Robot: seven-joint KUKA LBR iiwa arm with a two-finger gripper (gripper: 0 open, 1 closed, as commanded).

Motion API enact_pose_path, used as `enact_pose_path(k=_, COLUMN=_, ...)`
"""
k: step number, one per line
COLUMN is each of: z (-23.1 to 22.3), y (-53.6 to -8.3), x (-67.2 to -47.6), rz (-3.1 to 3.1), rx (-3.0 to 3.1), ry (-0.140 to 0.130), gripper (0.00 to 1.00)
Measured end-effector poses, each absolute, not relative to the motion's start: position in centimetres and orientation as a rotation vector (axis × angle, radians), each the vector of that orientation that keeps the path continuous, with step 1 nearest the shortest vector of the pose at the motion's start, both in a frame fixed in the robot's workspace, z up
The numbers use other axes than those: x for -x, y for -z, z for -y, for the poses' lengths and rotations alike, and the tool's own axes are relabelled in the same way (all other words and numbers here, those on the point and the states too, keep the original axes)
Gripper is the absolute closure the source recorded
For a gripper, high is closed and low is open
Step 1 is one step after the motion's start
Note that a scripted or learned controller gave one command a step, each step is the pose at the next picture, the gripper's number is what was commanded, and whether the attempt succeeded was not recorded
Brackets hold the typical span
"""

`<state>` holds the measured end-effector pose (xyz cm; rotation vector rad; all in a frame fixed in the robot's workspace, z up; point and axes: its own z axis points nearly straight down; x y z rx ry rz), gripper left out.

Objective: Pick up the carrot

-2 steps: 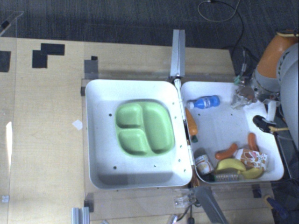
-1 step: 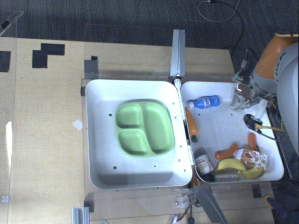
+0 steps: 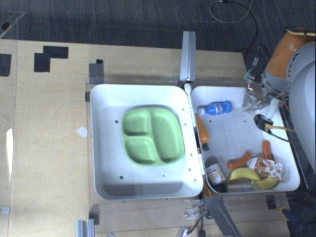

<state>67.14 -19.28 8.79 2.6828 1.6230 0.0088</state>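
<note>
Banana (image 3: 249, 177) front; jaws (image 3: 255, 101) over right bin (image 3: 223, 126), opening unclear.

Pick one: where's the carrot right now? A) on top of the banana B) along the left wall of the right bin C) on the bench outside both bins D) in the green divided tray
B. The carrot lies lengthwise against the left wall of the right bin, just below the blue bottle and well away from the banana at the near end.
</note>
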Motion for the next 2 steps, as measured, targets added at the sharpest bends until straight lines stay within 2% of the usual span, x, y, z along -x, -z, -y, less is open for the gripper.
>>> enact_pose_path(k=1, z=19.2, y=-8.7, x=-67.1, rz=-1.510, rx=-2.749, ry=-0.006, gripper=1.00)
enact_pose_path(k=2, z=16.2, y=-13.7, x=-65.1, rz=-1.386, rx=-2.817, ry=-0.008, gripper=1.00)
